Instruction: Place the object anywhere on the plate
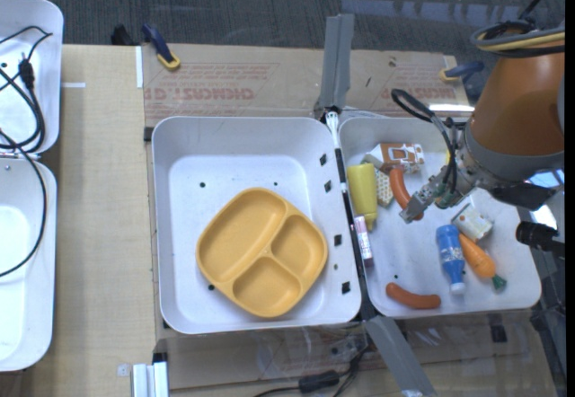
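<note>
Bench [99,207]: light wood, with a brown cardboard sheet [243,81] lying under the far ends of both bins. Left bin [171,207] and right bin [517,296] sit side by side, walls touching along the middle.

Arm [526,108] comes in from the right, orange band uppermost, hanging over the right bin's far-right part. Black cable loops off its wrist.

Plate [262,251]: yellow, three compartments, flat in the middle of the left bin, turned at an angle. Nothing in any compartment.

Gripper [420,204] is low over the right bin's centre, tips pointing down-left. Can't tell how the fingers stand: too small and cluttered to read, and nothing visibly between them.

Right bin contents, all well apart from the plate:
- yellow bottle [363,189], lying along the left wall
- blue bottle [450,255], white cap toward the near side, right of centre
- toy carrot [478,260], just beside the blue bottle, right of it
- sausage [414,297], near edge of the bin
- second sausage [398,186], just left of the gripper tips, contact unclear
- small carton [401,155], far end
- white block [473,224], just above the carrot
- pink-capped tube [361,236], along the left wall below the yellow bottle
</note>
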`<state>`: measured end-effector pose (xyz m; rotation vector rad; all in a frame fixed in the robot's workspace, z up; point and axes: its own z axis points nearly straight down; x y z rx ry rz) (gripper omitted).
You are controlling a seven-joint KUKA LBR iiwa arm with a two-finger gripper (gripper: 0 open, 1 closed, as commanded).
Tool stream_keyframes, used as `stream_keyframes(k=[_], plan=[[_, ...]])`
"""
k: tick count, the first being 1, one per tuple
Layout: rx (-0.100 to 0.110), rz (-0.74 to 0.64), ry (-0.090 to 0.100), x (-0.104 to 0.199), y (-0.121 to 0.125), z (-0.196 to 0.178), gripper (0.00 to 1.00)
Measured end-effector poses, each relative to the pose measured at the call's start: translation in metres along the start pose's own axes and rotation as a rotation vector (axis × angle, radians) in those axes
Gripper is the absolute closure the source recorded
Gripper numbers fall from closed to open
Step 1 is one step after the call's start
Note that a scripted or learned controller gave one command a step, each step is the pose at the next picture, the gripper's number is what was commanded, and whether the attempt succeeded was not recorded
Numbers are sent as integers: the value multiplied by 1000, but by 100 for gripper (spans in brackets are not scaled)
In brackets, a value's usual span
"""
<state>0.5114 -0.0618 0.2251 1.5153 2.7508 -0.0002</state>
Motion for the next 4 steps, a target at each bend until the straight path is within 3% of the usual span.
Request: stream_keyframes(k=[1, 2, 3, 4], plan=[[2, -306, 2, 73, 23, 24, 100], [1, -403, 0, 105, 65, 27, 100], [0, -402, 0, 105, 65, 27, 0], [3, -39, 1, 86, 33, 22, 0]])
